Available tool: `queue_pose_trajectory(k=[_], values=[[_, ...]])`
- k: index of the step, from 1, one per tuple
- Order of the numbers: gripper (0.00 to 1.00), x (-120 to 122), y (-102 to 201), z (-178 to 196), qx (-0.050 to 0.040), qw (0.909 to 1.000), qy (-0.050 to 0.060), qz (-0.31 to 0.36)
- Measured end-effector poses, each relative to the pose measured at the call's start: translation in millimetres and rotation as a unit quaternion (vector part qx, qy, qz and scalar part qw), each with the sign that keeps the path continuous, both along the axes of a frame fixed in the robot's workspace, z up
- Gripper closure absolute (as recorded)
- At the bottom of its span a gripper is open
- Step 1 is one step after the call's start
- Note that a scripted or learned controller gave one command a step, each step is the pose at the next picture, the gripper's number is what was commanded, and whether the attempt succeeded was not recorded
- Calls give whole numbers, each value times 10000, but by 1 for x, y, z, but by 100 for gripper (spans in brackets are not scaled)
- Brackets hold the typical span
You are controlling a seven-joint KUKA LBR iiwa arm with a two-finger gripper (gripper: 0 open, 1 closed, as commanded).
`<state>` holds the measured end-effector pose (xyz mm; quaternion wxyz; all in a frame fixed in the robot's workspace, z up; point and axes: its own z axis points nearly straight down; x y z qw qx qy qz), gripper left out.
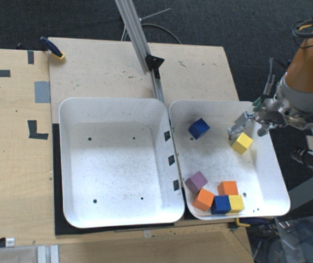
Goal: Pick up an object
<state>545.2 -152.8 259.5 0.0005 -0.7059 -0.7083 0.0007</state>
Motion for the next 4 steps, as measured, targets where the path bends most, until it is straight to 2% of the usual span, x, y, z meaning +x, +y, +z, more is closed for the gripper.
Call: queue_pose_trajectory(k=[1, 2, 3, 4], values=[[0, 51, -17, -42, -11, 10000, 2, -3], [0, 80, -11, -114, 3, 10000, 29, 0], [0, 83, 18, -144, -24, 10000, -87, -18], [0, 99, -25, -63, -21, 10000, -49, -19]])
